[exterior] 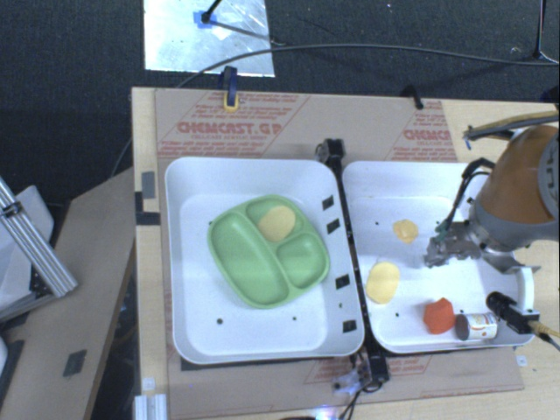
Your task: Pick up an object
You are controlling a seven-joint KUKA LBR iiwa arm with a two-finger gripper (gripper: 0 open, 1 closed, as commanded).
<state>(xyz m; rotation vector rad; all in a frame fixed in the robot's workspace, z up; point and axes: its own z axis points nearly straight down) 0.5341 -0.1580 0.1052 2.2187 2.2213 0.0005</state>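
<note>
Low over the right bin (411, 182), the arm (525, 191) comes in from the right with its jaws at the gripper (440, 250) pointed down toward the bin floor; too small and dark to tell their state. Nothing visible between them. Small yellow piece (405, 230) lies just left of the gripper, apart from it. Larger pale yellow piece (382, 281) sits nearer the bin's left wall. Orange-red object (439, 316) rests near the front wall, touching or just beside a small can (477, 326) lying on its side. Left bin (188, 234) holds a green divided plate (254, 265); a yellow item (277, 223) sits in its upper compartment. Both bins stand on a cardboard sheet (262, 121) on the table.
</note>
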